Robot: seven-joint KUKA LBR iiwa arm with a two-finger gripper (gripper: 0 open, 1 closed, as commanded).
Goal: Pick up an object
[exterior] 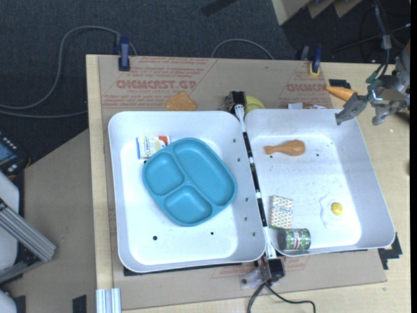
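My gripper (363, 111) hovers over the far right corner of the right bin (365, 175), its two fingers spread open with nothing between them. In that bin lie a brown toy drumstick (285, 149) near the far side, a fried egg (333, 210) at the right, a small patterned packet (281, 208), and a green can (294, 238) on its side at the near left corner. The left bin (130, 227) holds a blue divided plate (189, 180) and a small white carton (151, 145) behind it.
Behind the bins on the bench lie an orange piece (181, 101), a yellow-green item (253, 103) and an orange carrot-like piece (339, 92) close to the gripper. Blue clamps (123, 51) hold the board's far edge.
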